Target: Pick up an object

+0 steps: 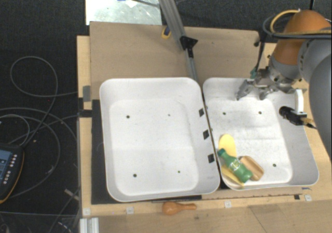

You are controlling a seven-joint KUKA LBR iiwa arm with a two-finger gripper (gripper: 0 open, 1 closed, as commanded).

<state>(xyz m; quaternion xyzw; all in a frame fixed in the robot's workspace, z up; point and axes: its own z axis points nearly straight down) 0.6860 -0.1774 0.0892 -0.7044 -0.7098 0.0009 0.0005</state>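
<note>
Two white bins sit side by side on the bench, and the action is all in the right bin (pixel 290 175), where the arm (pixel 306 45) reaches in from the right with its orange band up high and its wrist over the bin's far end. Under it, the gripper (pixel 252 92) hangs with its two fingers splayed apart, nothing between them, poised just above the bin floor near the back wall. The pickings are well apart from it, huddled in the near left corner: a green bottle (pixel 234 165) lying on its side, a yellow banana-like piece (pixel 229 145) touching it at the neck end and running under it, and a tan bun-shaped piece (pixel 253 167) pressed against its other flank. That's a tight cluster, so my call is the bottle is the best target, and the approach should come straight down with the fingers straddling its narrow width, not its length. The bin wall sits close on the left, so a finger could snag there. A small brown object (pixel 179 207) lies on the bench edge, outside the bins.
</note>
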